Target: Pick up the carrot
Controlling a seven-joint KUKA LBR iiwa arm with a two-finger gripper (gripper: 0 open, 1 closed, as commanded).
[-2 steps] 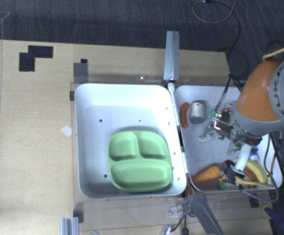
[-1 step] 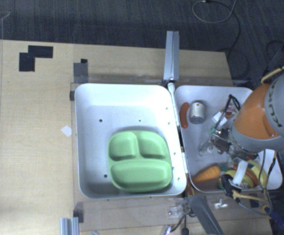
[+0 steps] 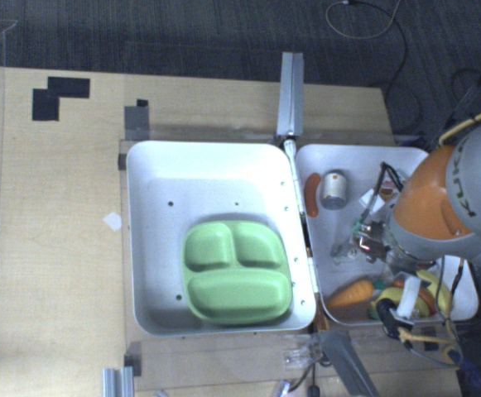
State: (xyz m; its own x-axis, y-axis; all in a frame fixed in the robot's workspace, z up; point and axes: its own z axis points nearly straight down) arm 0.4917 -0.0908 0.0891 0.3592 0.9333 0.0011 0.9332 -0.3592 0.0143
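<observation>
The bench of pale wood is being taken up across the middle of the frame by two shallow white bins set side by side, so that things can be carried from one to the other. The left white bin, at the centre, is being occupied by a light green plastic tray with three compartments, lying flat toward its lower edge. The right white bin is being overhung at the right of the frame by the grey arm with its orange band. The two-finger gripper is being held low over this bin, just above the carrot; whether it is wide or narrow cannot be told. Near the bin's top, a small silver metal can is lying beside a red sausage-shaped piece. The orange tapered carrot is lying at the bin's lower edge, apparently ungrasped.
</observation>
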